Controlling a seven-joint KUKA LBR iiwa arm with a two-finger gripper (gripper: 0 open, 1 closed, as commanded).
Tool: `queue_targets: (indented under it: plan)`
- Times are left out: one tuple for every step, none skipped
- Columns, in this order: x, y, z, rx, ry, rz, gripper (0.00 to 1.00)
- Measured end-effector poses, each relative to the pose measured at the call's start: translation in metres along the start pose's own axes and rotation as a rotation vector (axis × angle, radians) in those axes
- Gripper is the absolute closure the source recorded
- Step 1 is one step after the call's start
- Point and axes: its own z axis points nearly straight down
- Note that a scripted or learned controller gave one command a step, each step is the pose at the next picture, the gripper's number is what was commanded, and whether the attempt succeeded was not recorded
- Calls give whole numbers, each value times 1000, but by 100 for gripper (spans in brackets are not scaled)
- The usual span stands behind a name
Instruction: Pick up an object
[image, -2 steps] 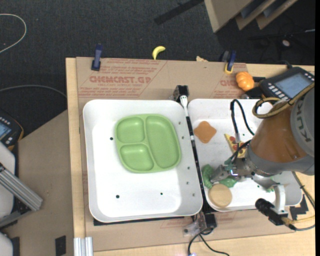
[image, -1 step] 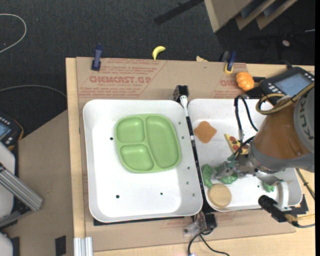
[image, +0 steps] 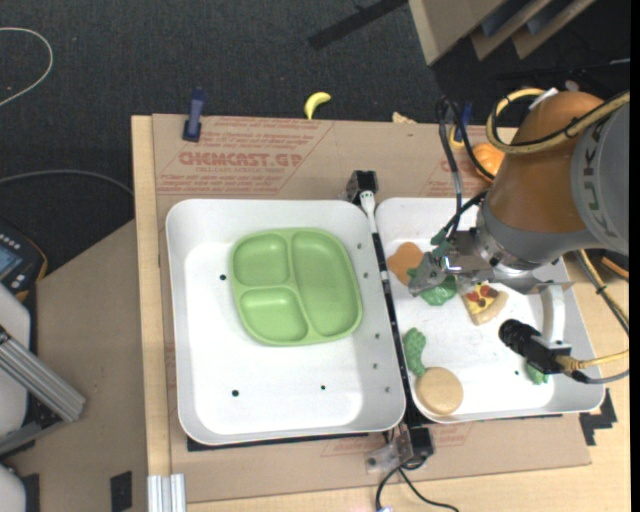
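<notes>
Two shallow white bins are set side by side on a worktop (image: 250, 165) covered with printed brown board. A green divided plate (image: 297, 286) lies flat near the middle of the left bin (image: 200, 330), with its three compartments facing up. The loose pieces that could be picked up are all found in the right bin (image: 490, 408). A brown round piece (image: 403, 262) lies close to the wall shared with the left bin, and a green leafy piece (image: 437, 294) lies just beside it. A pizza slice (image: 484, 302) is placed near the bin's middle. A second green piece (image: 413, 346) rests against the shared wall, and a tan bun (image: 440, 390) sits just below it at the near rim. A small green scrap (image: 538, 375) is seen towards the right side. The arm (image: 545, 170) is reached in from the right, and its end effector (image: 441, 268) is lowered into the upper left part of the right bin, between the brown round piece and the pizza slice and directly above the green leafy piece. Whether the end effector is open or closed cannot be told, and no piece can be seen held in it. A small yellow curved item (image: 317, 102) lies beyond the far edge of the board, and a blue clip (image: 194, 116) is fixed at the far left corner.
</notes>
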Motion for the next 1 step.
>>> queue_targets:
  plan:
    - [45, -2, 26, 21, 0, 5, 100]
